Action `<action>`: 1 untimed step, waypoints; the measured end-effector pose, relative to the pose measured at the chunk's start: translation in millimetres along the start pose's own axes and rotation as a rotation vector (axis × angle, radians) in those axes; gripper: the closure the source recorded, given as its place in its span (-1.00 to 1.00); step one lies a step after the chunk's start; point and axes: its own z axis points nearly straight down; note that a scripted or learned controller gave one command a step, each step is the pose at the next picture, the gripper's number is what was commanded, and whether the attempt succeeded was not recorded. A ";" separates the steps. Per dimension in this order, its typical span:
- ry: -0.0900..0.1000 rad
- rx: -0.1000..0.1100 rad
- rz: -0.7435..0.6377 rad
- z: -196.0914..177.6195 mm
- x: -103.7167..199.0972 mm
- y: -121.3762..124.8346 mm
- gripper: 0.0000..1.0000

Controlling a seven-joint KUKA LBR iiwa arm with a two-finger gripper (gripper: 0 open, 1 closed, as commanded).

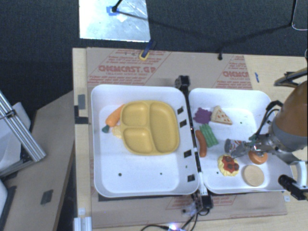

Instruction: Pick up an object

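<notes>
Your gripper (235,148) sits low in the right bin (260,100); I cannot tell its state. Just beside it lies an orange round piece (258,158), with bare floor toward the bin's far rim.

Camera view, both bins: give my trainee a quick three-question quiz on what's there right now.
1. True or false: the yellow divided plate lies in the right bin.
2. Which item lies against the plate's left edge?
A. carrot
B. pizza slice
C. sausage
3. Fill in: the gripper hangs over the ____ bin, just above the spaghetti piece.

Key: 1. False, it lies in the left bin. 2. A. 3. right.
</notes>
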 end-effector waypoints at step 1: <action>-0.004 -0.013 0.000 34.5 -0.9 3.5 -1.00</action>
